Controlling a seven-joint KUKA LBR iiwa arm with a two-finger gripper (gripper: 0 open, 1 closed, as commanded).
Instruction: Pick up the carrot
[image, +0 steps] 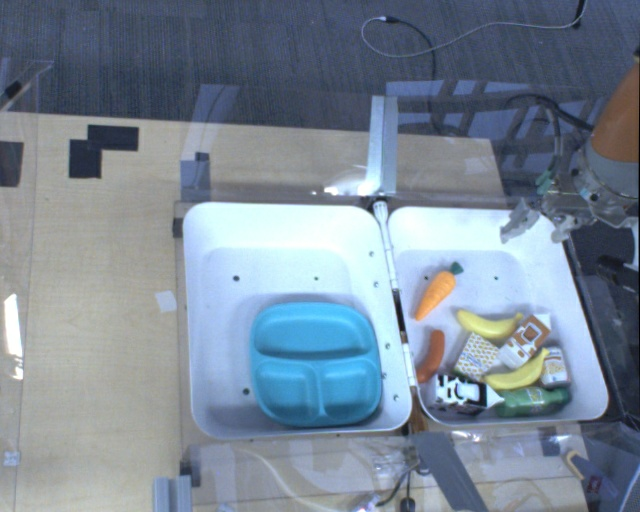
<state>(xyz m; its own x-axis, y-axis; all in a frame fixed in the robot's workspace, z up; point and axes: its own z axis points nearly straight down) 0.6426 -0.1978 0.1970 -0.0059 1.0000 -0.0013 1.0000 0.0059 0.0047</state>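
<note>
Hovering my grey two-finger gripper (537, 220), fingers spread and holding nothing, above the right bin's far corner, I am judging the approach step unfinished, needing a descent leftward onto the small orange green-topped carrot (436, 294).

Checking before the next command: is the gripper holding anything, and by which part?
Nothing is held. The gripper hangs open, apart from the carrot.

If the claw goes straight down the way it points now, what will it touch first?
Probably bare floor of the right bin near its far right corner. The claw hangs above that spot, and the carrot lies off to the left. Depth is hard to judge.
</note>
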